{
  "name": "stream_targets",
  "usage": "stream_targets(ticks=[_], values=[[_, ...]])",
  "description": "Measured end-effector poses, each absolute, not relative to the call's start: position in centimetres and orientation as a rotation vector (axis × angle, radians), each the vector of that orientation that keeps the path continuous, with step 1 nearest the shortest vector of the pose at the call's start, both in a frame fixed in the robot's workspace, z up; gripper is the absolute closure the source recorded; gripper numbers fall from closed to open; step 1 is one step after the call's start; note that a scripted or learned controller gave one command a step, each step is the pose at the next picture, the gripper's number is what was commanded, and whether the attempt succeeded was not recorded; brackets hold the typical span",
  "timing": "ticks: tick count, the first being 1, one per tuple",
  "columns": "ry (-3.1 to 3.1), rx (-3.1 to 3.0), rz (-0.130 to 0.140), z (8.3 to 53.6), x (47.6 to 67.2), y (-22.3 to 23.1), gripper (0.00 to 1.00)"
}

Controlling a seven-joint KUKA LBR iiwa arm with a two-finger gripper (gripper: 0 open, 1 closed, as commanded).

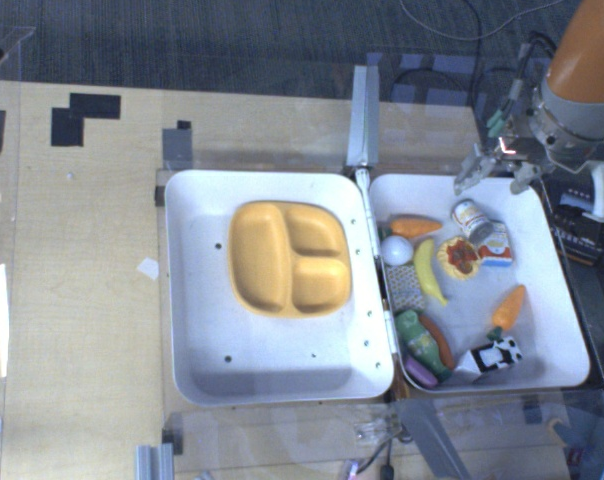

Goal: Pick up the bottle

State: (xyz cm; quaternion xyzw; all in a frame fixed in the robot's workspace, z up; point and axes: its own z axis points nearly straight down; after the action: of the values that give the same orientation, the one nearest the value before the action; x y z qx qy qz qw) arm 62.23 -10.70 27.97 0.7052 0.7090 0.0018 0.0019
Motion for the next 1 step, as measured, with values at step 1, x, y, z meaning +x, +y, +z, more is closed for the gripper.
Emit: stream_targets(ticks=[1], values=[[2.471, 1.936, 0.004, 18.46, 54.02, -4.46, 0.00]])
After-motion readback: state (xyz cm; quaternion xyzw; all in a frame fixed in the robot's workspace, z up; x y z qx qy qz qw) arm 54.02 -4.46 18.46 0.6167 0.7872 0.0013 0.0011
